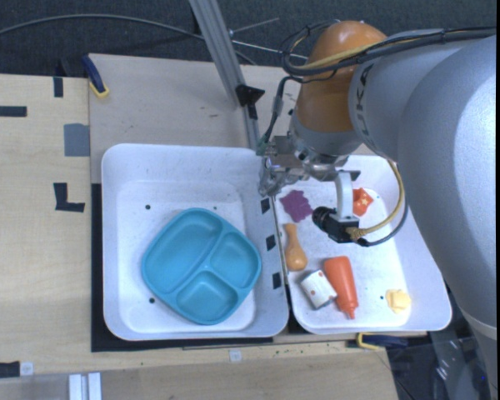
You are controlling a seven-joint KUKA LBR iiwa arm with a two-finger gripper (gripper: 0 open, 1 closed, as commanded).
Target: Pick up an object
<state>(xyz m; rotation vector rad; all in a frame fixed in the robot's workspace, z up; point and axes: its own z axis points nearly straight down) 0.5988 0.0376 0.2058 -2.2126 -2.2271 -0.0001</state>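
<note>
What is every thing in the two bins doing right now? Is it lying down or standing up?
Blue plate: lying flat in the left bin, right way up.
Carrot: lying on its side in the right bin.
Purple piece: lying flat.
Small tan bottle: lying down by the bin's left wall.
White block: resting against the carrot.
Yellow piece: sitting alone near the corner.
End effector: above the right bin.

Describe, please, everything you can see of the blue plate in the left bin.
The blue plate is a light-blue divided tray, which looks like smooth plastic, with rounded corners and three compartments: two smaller and one larger. All three look bare. It lies flat, right side up, turned at a slant on the floor of the left bin, towards that bin's near right corner. Only the bin floor seems to touch it; the arm is over the other bin.
</note>
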